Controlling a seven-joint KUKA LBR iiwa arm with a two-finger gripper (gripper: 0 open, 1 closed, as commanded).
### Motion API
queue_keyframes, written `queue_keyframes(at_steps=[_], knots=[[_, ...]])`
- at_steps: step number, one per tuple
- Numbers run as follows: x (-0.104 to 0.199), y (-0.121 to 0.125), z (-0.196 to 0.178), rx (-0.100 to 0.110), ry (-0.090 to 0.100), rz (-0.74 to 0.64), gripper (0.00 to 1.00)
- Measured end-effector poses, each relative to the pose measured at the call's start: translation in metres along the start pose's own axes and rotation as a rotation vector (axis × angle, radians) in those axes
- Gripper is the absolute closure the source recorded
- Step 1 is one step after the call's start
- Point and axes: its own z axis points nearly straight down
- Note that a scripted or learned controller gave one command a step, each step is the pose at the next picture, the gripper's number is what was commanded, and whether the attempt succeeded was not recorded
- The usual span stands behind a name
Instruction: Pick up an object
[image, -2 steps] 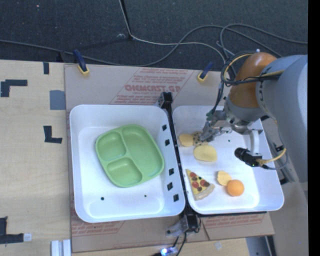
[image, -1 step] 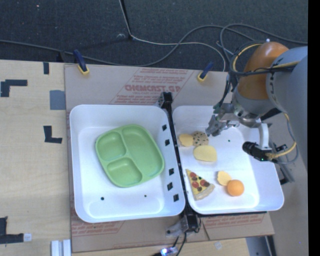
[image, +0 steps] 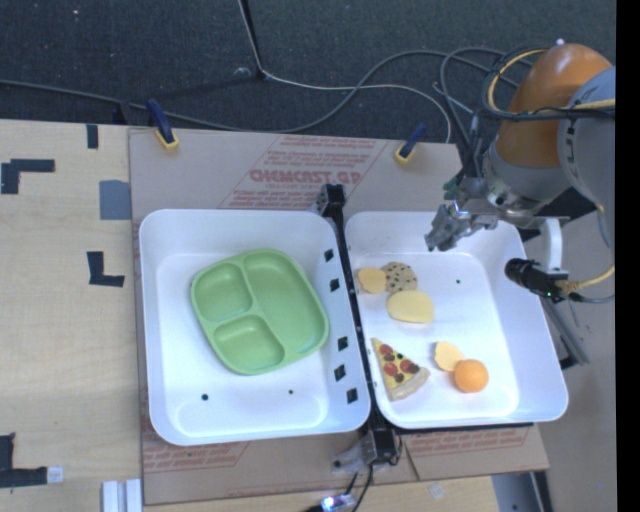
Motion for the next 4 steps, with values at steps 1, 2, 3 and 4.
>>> queue_keyframes(at_steps=[1, 2, 3, 4], knots=[[0.000, 0.001, -0.051, 0.000, 0.000, 0.000, 1.00], [0.050, -0.014, -0.033, 0.008, 0.001, -0.003, 1.00], [0.093, -0.026, -0.022, 0.009, 0.001, -0.003, 1.00], [0.143, -0.048, -0.009, 0.009, 0.001, -0.003, 1.00]])
